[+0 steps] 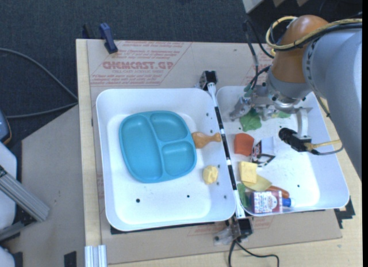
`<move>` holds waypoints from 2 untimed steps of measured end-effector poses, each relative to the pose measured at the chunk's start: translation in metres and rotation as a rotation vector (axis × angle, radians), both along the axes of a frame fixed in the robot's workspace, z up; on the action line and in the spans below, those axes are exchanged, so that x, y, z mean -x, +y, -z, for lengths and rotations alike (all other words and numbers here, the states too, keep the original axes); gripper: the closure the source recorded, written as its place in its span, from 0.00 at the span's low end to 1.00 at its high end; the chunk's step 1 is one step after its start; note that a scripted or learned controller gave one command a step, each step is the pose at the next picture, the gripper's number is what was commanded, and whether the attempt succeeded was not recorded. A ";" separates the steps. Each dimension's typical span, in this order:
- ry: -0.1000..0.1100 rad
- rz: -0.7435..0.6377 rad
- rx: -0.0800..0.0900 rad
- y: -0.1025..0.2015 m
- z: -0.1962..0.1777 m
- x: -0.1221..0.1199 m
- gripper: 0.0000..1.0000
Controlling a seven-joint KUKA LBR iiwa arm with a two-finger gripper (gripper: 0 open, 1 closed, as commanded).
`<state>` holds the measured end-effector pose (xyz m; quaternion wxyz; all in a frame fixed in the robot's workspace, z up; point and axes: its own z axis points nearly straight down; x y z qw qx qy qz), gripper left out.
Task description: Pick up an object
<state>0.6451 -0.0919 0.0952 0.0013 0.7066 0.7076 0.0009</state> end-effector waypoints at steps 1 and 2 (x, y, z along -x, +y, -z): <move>-0.003 -0.001 0.000 0.000 -0.010 -0.001 1.00; -0.002 -0.001 0.000 0.000 -0.010 -0.001 0.00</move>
